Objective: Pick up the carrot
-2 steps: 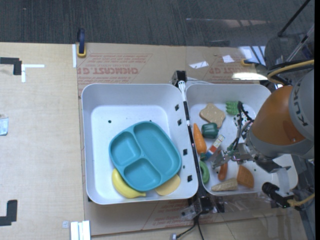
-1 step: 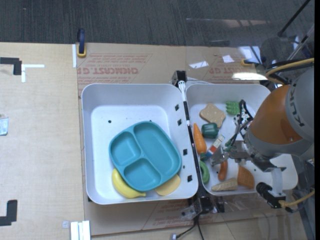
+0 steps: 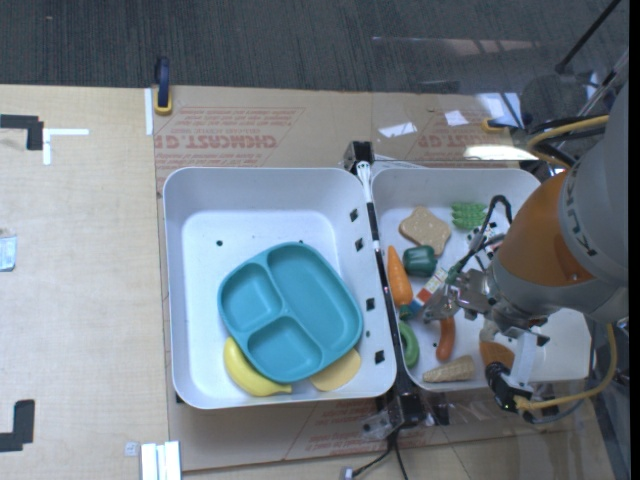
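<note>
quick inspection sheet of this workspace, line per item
surface: wooden bench bearing two white bins, left bin and right bin, side by side
job's things: carrot lies along the right bin's left wall, not held
clutter: teal divided plate over a banana in the left bin; bread slice, green pieces and a red piece in the right bin
grippers: gripper low over the right bin, right of the carrot
cables: black cable at the bench's front edge
surroundings: dark floor

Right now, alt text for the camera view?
The grey arm's gripper hovers in the right white bin, beside the orange carrot lying along its left wall among toy foods. The left white bin holds a teal divided plate over a yellow banana.
</note>
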Robot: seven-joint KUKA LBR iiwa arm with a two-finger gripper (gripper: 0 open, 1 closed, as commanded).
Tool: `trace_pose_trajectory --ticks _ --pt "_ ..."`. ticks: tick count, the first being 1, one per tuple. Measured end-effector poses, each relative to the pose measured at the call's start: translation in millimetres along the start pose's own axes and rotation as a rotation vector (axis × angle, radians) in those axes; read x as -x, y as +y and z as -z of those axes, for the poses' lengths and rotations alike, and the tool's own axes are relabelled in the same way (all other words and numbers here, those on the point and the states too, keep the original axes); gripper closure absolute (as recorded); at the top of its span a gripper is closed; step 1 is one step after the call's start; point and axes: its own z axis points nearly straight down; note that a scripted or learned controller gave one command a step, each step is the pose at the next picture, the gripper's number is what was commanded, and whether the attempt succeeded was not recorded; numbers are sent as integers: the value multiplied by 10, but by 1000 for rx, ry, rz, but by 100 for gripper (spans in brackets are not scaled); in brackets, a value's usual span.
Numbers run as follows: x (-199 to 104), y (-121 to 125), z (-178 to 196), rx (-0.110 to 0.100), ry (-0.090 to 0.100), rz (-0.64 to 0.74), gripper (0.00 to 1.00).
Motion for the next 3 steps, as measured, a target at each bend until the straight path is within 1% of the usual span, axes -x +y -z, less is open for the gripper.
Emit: trace_pose_trajectory --ticks 1,2,3 --pt "22 15 9 3 1 -63 0" --pt "-35 58 42 21 7 -383 0" --pt "608 220 5 -1 0 -200 0"
